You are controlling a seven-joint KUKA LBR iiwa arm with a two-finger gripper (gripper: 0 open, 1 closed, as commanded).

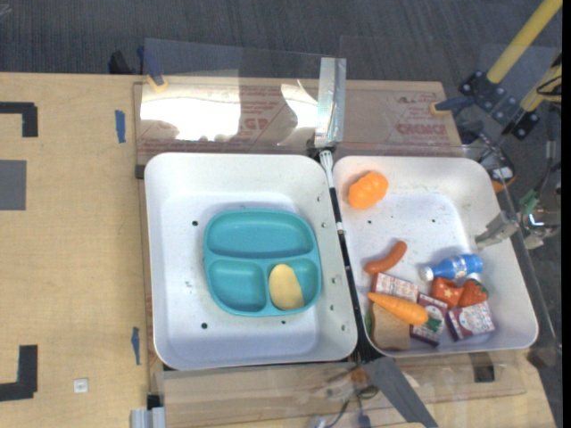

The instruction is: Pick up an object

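Two white bins sit side by side. The left bin (169, 266) holds a teal divided plate (260, 237), and in its five-o'clock compartment lies a yellow potato (285, 286). The right bin (419, 208) carries the clutter: an orange fruit (368, 189) alone at eleven o'clock, and toward five o'clock a heap of small cartons (471, 321), a carrot (399, 308), a sausage (385, 257) and a little bottle (453, 267). The gripper (500, 230) hangs at the bin's three-o'clock rim; I cannot tell how its jaws stand. The orange looks the easiest take: light toy plastic, smooth and apt to roll, so grasp across its widest middle.
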